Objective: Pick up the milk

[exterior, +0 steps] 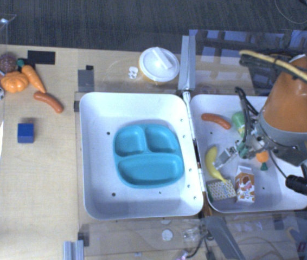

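Milk (245,187), a small orange-and-white carton, lies in the right bin (283,202) near its front wall, its long axis running roughly from the back of the bin to the front with a slight tilt; which end is the top is too small to tell; just to its left, close or touching, sits a speckled tan block (221,189); the same bin also holds a yellow banana (213,162) near the left wall, a red sausage (216,121) toward the back, a green piece (238,121) partly hidden by the arm, and a small orange item (262,157); the left bin (96,145) holds a blue divided tray (149,155); the gripper (239,149) hangs over the middle of the right bin, behind the milk and apart from it, with nothing visibly between its fingers; whether they are spread or pressed together I cannot tell.
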`<state>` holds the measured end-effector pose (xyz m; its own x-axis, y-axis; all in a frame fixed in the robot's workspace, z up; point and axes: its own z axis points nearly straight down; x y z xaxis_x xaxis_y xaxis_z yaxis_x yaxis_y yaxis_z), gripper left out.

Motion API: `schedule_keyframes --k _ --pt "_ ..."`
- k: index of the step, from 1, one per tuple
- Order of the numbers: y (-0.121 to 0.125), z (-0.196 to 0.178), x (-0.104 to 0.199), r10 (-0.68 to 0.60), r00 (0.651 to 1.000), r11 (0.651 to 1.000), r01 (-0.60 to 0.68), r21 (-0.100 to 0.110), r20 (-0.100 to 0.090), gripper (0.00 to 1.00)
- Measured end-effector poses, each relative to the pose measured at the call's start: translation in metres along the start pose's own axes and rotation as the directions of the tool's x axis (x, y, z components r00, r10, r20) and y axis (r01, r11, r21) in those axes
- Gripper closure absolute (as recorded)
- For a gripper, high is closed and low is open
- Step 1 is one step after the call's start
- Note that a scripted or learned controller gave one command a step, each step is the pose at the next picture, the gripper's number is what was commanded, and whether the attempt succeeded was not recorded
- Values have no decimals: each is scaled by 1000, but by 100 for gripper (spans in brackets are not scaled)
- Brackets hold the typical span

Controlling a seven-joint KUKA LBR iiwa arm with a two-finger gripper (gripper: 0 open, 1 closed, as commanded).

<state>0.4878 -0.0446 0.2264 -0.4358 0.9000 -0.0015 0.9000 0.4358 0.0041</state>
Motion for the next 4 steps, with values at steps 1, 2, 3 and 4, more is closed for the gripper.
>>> schedule_keyframes --k 1,2,3,4 --pt "-21 73 -40 63 998 998 -63 4 -1 0" --pt "-26 136 -61 159 987 987 -159 -11 5 0" --pt "-23 123 -63 158 987 987 -158 -21 13 100" --pt "-23 124 -63 158 987 987 -158 -20 12 0"
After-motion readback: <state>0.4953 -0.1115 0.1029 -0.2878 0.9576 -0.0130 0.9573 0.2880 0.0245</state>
